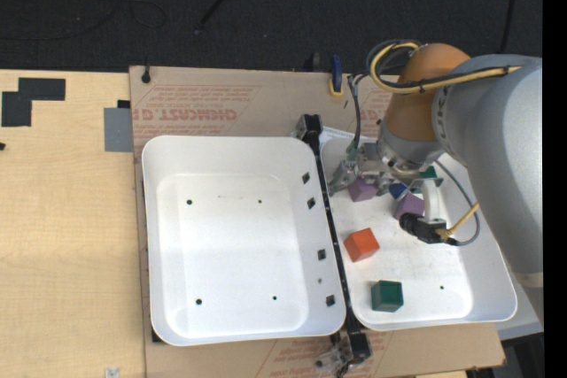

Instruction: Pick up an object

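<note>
My gripper [366, 176] is low in the right bin [483, 301], near its back left corner, under the orange band of the arm. A purple block [361, 189] lies directly beneath the gripper; whether it is gripped cannot be made out. A second purple piece [410, 205] lies just to the right, beside a black part of the wrist. An orange cube [361, 244] sits in the middle of the bin's left side. A dark green cube [386, 296] rests near the bin's front edge. A small teal piece [431, 176] peeks out behind the wrist.
The left bin [159, 190] adjoins the right one along a black clipped divider [321, 230]. The big grey arm [496, 155] covers the right bin's far right side. Cables loop around the wrist.
</note>
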Available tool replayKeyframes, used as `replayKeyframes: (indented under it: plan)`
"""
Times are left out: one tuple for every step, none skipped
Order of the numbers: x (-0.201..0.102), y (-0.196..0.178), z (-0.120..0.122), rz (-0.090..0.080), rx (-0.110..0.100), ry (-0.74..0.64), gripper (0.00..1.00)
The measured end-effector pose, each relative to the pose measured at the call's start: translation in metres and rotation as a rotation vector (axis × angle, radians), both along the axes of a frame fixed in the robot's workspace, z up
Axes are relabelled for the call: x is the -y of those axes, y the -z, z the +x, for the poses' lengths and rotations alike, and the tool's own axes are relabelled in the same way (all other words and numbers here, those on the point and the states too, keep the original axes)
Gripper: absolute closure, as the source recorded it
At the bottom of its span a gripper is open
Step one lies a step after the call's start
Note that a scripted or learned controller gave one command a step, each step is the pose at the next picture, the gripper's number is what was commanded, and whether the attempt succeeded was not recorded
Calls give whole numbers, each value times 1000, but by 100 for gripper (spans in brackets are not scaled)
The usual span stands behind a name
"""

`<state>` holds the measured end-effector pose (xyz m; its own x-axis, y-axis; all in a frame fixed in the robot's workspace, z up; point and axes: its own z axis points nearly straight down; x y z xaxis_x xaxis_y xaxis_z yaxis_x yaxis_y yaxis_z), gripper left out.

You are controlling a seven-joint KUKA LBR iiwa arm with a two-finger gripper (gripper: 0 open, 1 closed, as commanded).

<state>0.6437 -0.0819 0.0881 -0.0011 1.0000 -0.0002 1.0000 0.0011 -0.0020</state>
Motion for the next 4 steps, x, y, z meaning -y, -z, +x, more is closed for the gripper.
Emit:
replayKeyframes:
  plan:
    - [0, 0, 0, 0, 0, 0, 0]
    - [1, 0, 0, 0, 0, 1, 0]
    - [0, 0, 0, 0, 0, 0, 0]
    - [0, 0, 0, 0, 0, 1, 0]
